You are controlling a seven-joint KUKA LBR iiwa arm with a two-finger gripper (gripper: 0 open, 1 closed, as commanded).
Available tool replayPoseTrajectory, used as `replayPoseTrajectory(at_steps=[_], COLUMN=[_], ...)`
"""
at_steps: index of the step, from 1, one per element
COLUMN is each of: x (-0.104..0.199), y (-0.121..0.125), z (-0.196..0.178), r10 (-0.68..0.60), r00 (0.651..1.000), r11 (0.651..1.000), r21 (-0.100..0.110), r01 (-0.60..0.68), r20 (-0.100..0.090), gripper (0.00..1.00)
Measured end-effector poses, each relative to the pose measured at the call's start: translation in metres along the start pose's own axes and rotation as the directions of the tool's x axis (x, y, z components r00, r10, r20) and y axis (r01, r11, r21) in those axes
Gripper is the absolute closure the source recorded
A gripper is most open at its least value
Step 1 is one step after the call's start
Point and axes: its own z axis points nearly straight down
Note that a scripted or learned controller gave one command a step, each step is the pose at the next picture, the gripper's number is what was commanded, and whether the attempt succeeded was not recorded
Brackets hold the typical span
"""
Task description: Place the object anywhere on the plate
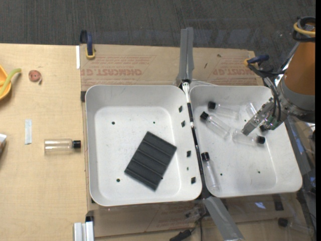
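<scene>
A dark grey ribbed plate (pixel 150 160) lies tilted on the floor of the left bin (pixel 100 134). Several clear vials with black caps lie in the right bin (pixel 281 179): one (pixel 224 110) near its back, one (pixel 215 125) just below that, one (pixel 209 170) along the left wall, and one (pixel 247 137) near the middle. My gripper (pixel 252 124) hangs over the right bin's middle-right part, just above that last vial and beside another faint vial (pixel 251 109). I see nothing clearly held in it.
A metal divider (pixel 186 59) runs between the bins at the back. On the wooden bench to the left lie another vial (pixel 60 144), a small red disc (pixel 34 75) and a yellow object (pixel 4 82). Blue clamps (pixel 86 40) hold the cardboard.
</scene>
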Motion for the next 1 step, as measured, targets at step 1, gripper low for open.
replayPoseTrajectory(at_steps=[1], x=[-0.0220], y=[0.0999], z=[-0.0446], r10=[0.009], r00=[1.000], r11=[1.000], r21=[-0.001], r01=[-0.009], r20=[0.002], gripper=[1.00])
